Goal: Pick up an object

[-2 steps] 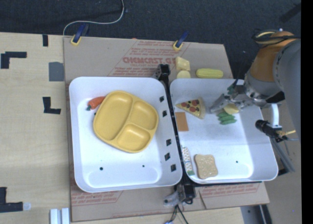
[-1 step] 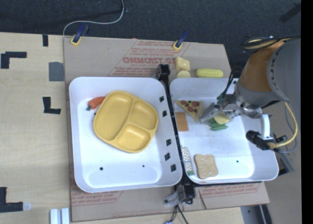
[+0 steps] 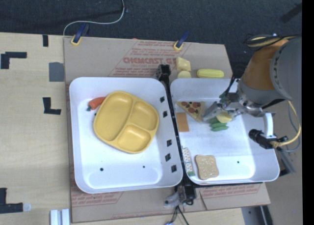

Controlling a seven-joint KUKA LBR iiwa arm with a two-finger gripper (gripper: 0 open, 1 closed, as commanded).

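My gripper (image 3: 220, 113) is low in the right bin (image 3: 230, 167), near its upper middle. Right under its fingers lie a small yellow piece (image 3: 225, 119) and a green toy vegetable (image 3: 219, 126). A pizza slice (image 3: 191, 109) lies just left of the gripper. An orange-brown flat piece (image 3: 182, 122) rests by the bin's left wall. A toast slice (image 3: 206, 166) sits near the bin's front. In the left bin (image 3: 117, 172) a yellow divided plate (image 3: 126, 121) lies tilted, with an orange carrot (image 3: 96, 102) at its upper left.
Behind the right bin, on the cardboard, lie a corn cob (image 3: 210, 73) and two pale yellow pieces (image 3: 183, 65). A striped small item (image 3: 187, 159) sits at the divider between the bins. Blue-and-yellow clamps (image 3: 78, 36) hold the cardboard's back edge.
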